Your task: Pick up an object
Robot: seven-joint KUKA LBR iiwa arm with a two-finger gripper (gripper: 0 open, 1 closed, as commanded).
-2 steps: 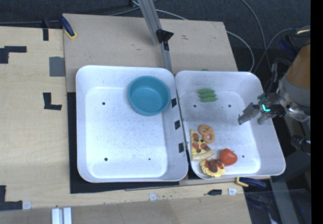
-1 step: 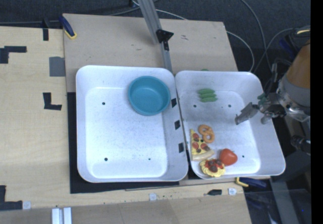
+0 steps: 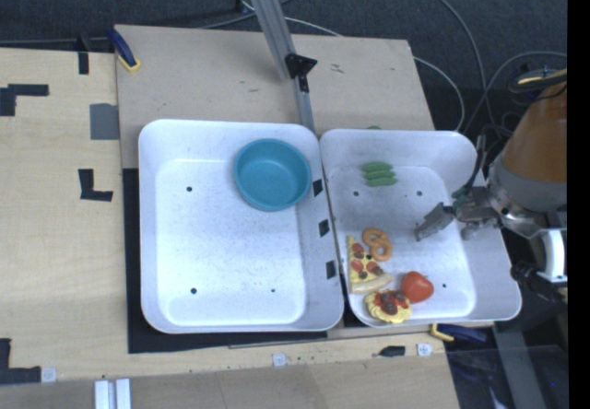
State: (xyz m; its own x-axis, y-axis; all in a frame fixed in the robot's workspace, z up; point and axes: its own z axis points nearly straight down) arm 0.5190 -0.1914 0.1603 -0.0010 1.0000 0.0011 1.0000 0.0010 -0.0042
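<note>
While the arm leans in from the right, the scene reads as follows.

Arm: grey, with an orange band (image 3: 544, 145) above the wrist, over the right rim of the right bin (image 3: 406, 147).
Gripper (image 3: 431, 225): over the right half of the right bin's floor, reaching leftward; one grey finger (image 3: 430, 222) shows plainly, slanting down to the left.
Gripper state: I cannot tell how far apart the fingers stand, as the second is hard to make out; nothing shows between them.
Green pea pod (image 3: 377, 173): on the floor of the right bin towards its far side, well apart from the gripper.
Pretzel (image 3: 376, 240): near the middle of the right bin, left of the gripper tip.
Pizza slice (image 3: 364, 273): just below the pretzel, near the bin's left wall.
Red tomato (image 3: 417, 286): at the near side of the right bin, below the gripper.
Yellow toy with dark topping (image 3: 389, 306): just beside the tomato, at the near rim; possibly a tart.
Blue bowl (image 3: 272, 174): upright in the far right corner of the left bin (image 3: 184, 241).
Metal pole (image 3: 272, 16): slants down from the top to the seam between the bins.
</note>
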